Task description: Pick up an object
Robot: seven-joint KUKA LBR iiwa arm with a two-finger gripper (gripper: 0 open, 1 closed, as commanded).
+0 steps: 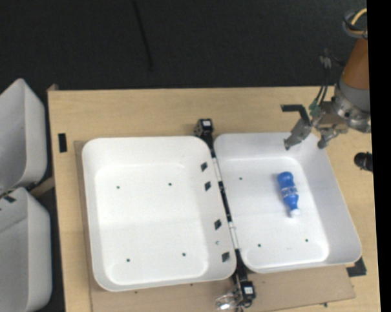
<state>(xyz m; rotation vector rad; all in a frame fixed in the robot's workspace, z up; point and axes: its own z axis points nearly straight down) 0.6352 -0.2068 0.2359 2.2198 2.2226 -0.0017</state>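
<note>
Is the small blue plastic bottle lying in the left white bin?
No, the small blue plastic bottle lies in the right white bin, below the claw in the camera view.

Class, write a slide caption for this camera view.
Open gripper above right bin's far edge; blue bottle lies inside.

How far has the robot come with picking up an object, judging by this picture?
Nothing looks done yet. The blue bottle lies flat on the floor of the right bin, apart from the arm. The gripper hangs over that bin's far right corner with its fingers spread and nothing between them. Left to do: move over the bottle, descend, close on it and lift.
</note>
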